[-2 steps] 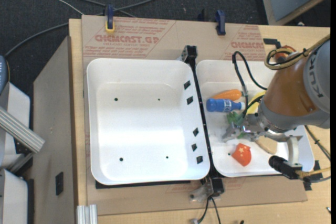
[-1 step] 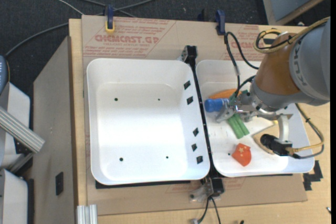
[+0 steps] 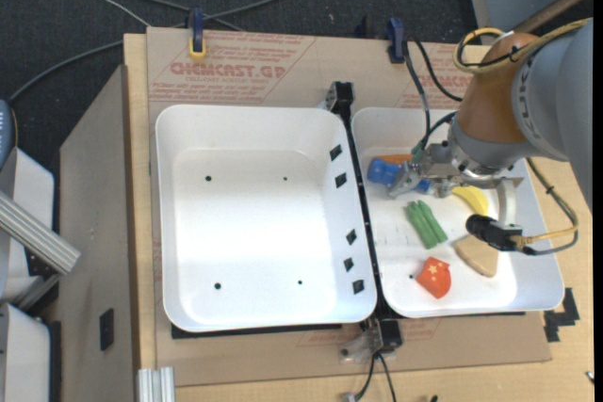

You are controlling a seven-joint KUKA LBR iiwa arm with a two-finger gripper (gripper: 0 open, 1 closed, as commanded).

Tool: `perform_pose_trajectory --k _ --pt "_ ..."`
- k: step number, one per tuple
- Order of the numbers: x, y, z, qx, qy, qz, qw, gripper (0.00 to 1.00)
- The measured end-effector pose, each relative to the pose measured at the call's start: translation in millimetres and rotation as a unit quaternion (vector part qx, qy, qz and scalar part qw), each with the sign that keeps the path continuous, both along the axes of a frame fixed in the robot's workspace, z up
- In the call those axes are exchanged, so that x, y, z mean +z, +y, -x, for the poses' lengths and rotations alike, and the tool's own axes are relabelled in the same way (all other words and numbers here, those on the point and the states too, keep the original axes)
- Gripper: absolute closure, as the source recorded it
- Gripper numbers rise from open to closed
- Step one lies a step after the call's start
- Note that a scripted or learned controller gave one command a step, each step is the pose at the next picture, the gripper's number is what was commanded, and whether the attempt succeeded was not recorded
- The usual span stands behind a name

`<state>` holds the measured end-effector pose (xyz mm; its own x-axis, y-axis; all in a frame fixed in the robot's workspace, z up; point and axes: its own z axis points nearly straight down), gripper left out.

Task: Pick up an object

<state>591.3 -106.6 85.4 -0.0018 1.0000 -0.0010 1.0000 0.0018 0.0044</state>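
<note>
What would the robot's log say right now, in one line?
gripper: low over right bin, beside blue toy | hold: unclear | nearby: green piece, red piece

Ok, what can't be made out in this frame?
Camera view, right bin:
Yellow object: partly under the arm, shape unclear.
Orange sliver by the blue object: too small to identify.
Pincer: whether it holds anything is hidden by the wrist.

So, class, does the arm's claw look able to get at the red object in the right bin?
Probably yes. The red object lies uncovered, apart from the green piece and the tan wedge, and the claw hangs close by.
</note>
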Motion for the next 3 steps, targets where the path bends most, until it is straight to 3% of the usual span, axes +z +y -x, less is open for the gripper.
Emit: perform_pose_trajectory --k 1,2,3 --pt "-1 -1 53 -0.002 0.006 -0.0019 1.0000 0.00" --pt "10 0 50 -0.001 0.002 -0.0015 1.0000 1.00" --pt "106 107 15 0.006 -0.004 -0.0024 1.0000 1.00"
